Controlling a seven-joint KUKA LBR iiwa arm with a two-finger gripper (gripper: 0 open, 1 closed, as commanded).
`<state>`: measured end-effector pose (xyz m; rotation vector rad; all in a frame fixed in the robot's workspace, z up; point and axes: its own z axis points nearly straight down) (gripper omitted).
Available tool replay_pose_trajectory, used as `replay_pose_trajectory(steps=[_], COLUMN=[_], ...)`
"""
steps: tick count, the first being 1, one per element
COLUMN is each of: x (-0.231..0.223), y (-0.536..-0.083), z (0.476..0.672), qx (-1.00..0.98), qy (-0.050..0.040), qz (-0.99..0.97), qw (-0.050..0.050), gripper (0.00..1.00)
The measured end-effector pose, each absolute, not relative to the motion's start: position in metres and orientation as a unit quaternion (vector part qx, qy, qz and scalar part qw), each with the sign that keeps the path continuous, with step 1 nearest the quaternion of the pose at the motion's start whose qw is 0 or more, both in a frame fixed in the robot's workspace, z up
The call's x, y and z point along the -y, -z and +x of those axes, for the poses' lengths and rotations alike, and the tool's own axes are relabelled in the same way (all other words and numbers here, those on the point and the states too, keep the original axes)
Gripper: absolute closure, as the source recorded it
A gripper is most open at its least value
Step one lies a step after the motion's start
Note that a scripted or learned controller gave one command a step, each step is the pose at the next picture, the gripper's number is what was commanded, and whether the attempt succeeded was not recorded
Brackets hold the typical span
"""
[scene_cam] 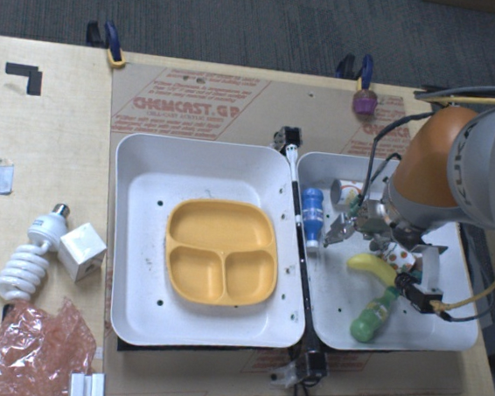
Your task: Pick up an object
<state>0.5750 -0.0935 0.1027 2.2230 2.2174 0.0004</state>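
Only readable text is sitting on the brown protective sheet (196, 99) lying under the two white bins (139, 225): red repeated print reading roughly "CHEMCAST G P", running above the left bin's far rim. Smaller red lines beneath it are blurring out, not legible. Same print is repeating near the right bin, unreadable.

Counter (52, 137) as I saw it, pale wood.
On it sat two white bins (136, 251) on a cardboard sheet (196, 99); left of them lay a spiral bulb (30, 260), small white box (83, 250) and crumpled pink plastic (33, 350).
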Motion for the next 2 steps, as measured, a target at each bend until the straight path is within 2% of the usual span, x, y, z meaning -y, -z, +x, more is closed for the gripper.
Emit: replay_pose_trajectory(steps=[1,2], x=[0.094,0.094], y=[-0.1132,-0.1132], z=[0.5761,0.5761], qx=[-0.706,-0.706], qy=[-0.0009,-0.0008], qz=[0.708,0.708], qw=[0.002,0.002], gripper=[1.0,0.0])
